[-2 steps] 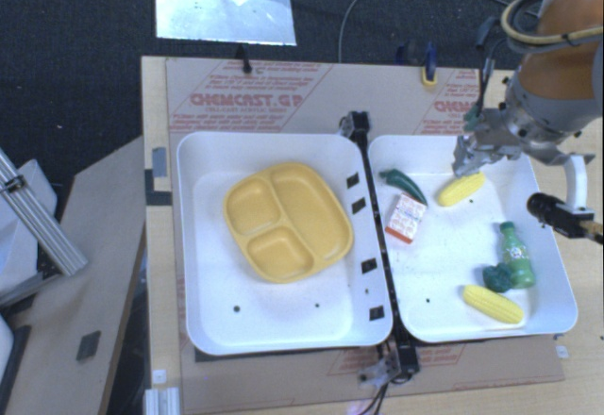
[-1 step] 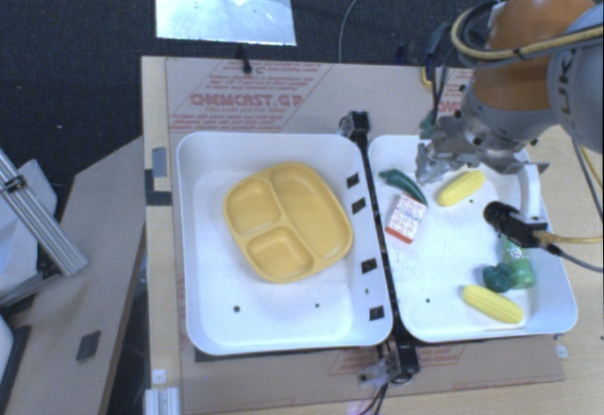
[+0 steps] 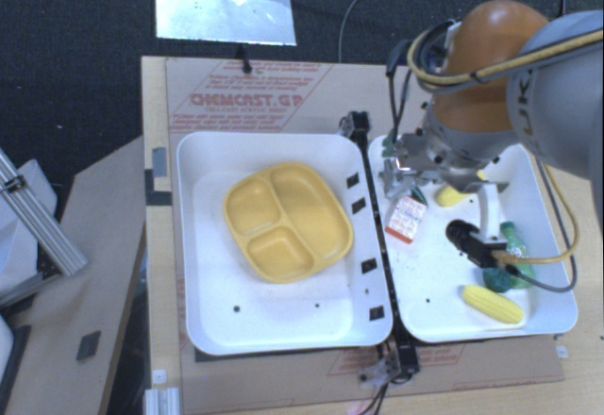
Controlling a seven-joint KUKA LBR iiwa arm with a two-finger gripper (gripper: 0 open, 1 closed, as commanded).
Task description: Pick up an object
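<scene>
1. Tabletop (image 3: 113, 215): pale board. A cardboard sheet (image 3: 245, 97) with red print lies under both bins.
2. Left bin (image 3: 203, 309): white and shallow. It holds one yellow plate (image 3: 288, 220) with three compartments, lying flat near the bin's middle and turned at a slant. Nothing sits on the plate.
3. Right bin (image 3: 434, 314): white, set side by side with the left bin and touching it along the centre seam. All the small candidate objects are in this bin.
4. Packet (image 3: 406, 218): small, red and white, flat on the floor of the right bin near its left wall.
5. Gripper (image 3: 401, 173): low over the upper left part of the right bin, just above the packet. Whether it is apart or together cannot be told from this angle. No object is visibly held.
6. Yellow piece (image 3: 453, 196): partly hidden under the wrist, just right of the gripper. Its shape is unclear.
7. Corn cob (image 3: 493, 304): yellow, lying flat near the front right corner of the bin.
8. Green item (image 3: 514, 241): near the right wall, above the corn cob and partly covered.
9. Arm (image 3: 557, 92): grey with an orange band, reaching in from the right over the right bin.
</scene>
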